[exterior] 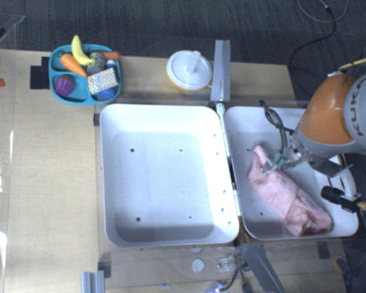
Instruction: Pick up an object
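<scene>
We see two white bins on the bench, and the right bin is our landmark. Inside it lies one pink cloth, crumpled and stretched from the bin's middle toward its near right corner; it is the only object in the bin, so we judge it is the thing to pick up. The tool is low over the cloth's far end, probably because that raised fold is easiest to pinch. Whether it is open or closed, we cannot tell. To the left of the right bin stands the left bin. Behind it we count one blue tray of toy food and one white lidded cup.
</scene>
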Robot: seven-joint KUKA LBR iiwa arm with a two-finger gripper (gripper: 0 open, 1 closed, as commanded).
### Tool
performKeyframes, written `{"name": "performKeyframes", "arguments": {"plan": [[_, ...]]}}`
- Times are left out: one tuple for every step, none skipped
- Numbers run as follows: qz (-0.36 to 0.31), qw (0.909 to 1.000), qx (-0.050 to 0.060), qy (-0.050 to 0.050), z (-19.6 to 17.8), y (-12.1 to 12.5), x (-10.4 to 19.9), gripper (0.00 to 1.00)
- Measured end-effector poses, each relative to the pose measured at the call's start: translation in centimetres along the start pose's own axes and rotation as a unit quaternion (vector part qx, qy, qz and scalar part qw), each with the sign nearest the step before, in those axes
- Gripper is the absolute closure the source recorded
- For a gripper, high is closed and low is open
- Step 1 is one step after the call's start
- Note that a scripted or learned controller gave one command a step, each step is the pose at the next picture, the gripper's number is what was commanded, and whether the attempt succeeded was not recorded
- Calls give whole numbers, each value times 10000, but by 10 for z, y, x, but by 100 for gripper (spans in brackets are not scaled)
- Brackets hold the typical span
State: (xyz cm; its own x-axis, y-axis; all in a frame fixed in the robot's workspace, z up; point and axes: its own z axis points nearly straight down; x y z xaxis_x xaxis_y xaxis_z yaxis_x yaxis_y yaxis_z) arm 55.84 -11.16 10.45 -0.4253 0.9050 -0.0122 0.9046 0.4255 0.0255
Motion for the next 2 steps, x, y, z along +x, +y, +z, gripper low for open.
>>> {"name": "performKeyframes", "arguments": {"plan": [[-280,9996,86,36,-64,-4,-22,100],[730,9973,93,32,-95,38,7,100]]}}
